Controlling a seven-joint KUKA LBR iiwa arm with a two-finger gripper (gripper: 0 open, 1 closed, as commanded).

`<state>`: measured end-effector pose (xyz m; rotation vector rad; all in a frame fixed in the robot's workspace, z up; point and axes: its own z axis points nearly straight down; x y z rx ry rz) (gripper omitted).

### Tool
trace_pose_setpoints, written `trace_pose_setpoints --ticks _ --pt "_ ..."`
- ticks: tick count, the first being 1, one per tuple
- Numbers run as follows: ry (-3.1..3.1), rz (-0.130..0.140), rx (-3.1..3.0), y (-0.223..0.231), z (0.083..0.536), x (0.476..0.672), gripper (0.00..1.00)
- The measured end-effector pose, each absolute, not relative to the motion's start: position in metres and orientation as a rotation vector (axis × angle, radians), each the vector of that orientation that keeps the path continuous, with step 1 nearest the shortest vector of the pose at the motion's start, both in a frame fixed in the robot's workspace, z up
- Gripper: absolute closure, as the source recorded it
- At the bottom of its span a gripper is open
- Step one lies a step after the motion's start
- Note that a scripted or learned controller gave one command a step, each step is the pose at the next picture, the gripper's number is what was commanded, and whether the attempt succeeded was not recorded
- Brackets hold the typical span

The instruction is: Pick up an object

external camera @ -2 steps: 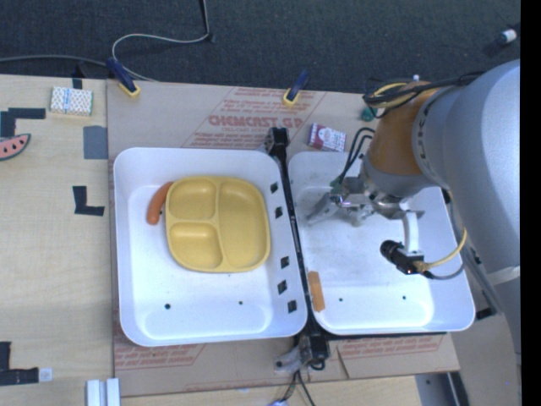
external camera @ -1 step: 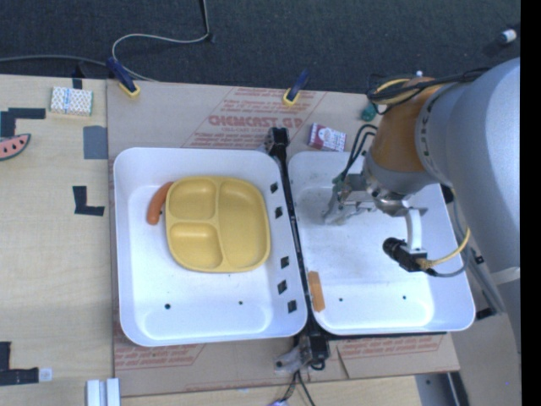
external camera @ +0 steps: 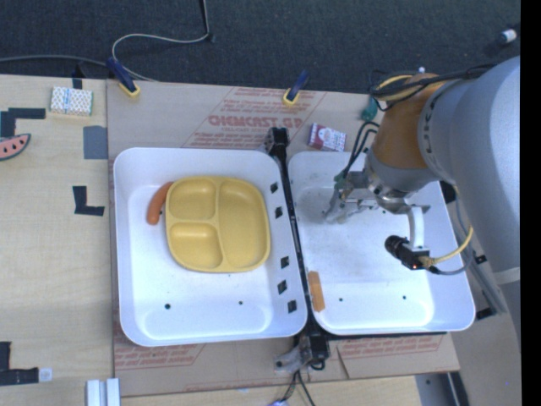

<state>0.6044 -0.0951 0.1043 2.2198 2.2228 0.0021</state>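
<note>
Hand (external camera: 338, 209) low over right bin (external camera: 372, 307), upper left part; open or closed: cannot tell, nothing seen in grip. Yellow divided plate (external camera: 217, 223) in left bin (external camera: 203, 315), orange sausage (external camera: 155, 204) touching plate's left edge. Small orange piece (external camera: 316, 291) at right bin's left wall.

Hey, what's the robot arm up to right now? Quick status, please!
Gripper low in right bin, nothing seen held. Yellow plate, orange sausage in left bin. Small orange piece by divider.
</note>
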Motion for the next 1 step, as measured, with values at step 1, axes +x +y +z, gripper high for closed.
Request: trace_pose_setpoints --ticks 1 --pt "2.223 0.002 2.22 -0.0951 0.1042 0.6044 0.0"
